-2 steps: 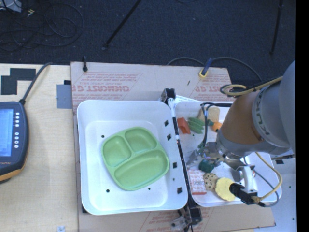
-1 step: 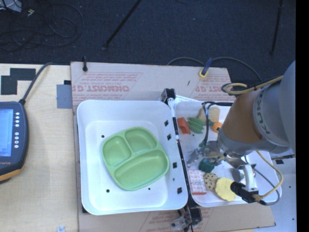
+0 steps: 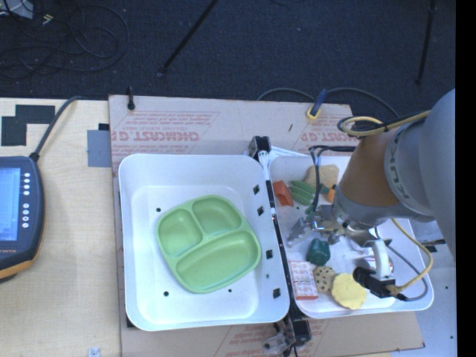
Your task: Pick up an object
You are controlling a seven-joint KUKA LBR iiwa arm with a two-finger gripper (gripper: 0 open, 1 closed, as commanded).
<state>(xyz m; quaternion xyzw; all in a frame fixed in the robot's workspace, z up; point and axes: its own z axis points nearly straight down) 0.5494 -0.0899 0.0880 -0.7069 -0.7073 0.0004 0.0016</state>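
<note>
clutter is your risk here: the gripper (image 3: 306,227) hangs low in the right bin (image 3: 416,303), fingers apart, just above the dark green object (image 3: 318,251). you could nudge the cookie (image 3: 324,277) or close on nothing.

2 white bins (image 3: 134,199), 1 green divided plate (image 3: 208,242), 1 yellow obj (image 3: 348,291), 1 dark-green obj (image 3: 318,252), 1 orange obj (image 3: 282,193)

My bench (image 3: 67,274) is pale wood. A cardboard sheet (image 3: 223,121) lies on it, bearing two white bins (image 3: 134,199) side by side; a pendant (image 3: 15,214) rests far left.
</note>
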